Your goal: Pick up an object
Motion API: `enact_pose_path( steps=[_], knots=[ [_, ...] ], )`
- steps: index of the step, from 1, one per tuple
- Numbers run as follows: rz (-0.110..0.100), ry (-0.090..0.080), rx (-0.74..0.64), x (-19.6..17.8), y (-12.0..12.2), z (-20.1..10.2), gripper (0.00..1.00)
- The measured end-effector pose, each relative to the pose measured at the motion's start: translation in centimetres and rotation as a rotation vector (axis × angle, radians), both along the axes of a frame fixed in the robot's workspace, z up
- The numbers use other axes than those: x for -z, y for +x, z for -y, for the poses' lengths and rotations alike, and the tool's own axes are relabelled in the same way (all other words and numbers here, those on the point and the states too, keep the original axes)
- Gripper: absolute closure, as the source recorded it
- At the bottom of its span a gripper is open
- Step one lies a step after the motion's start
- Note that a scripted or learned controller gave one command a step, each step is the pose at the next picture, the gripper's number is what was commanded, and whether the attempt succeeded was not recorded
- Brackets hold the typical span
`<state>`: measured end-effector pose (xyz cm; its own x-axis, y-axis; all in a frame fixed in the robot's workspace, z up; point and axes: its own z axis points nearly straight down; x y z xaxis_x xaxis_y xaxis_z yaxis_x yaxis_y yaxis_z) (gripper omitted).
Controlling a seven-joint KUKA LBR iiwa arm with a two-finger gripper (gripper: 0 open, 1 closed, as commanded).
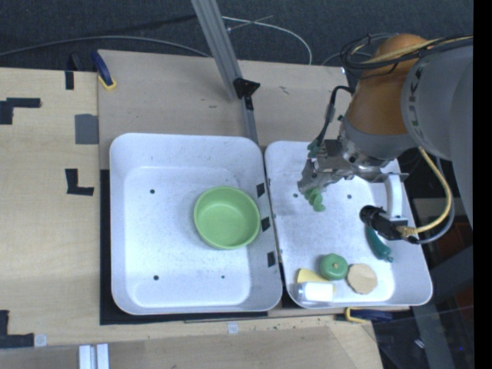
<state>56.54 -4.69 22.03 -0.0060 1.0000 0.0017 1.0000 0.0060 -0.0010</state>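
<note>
Hanging over the right bin (286, 206), the tool (314, 196) pinches a small green piece (316, 201); likely light, stiff plastic; grip looks shallow.

Arm (430, 91): cut off by the right edge; you see no base.
Gripper (314, 194): fingertips blurred against a small green piece (316, 201); you cannot tell whether it is gripped.
Teal object (379, 244): partly hidden by gripper cabling.
White block (317, 291): too small to identify.
</note>
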Motion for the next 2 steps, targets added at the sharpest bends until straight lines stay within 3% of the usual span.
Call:
enact_pose_path(
  steps=[2],
  knots=[
    [0.0, 0.0, -0.002, 0.2, 3.1, -11.3, 1.0]
  ],
)
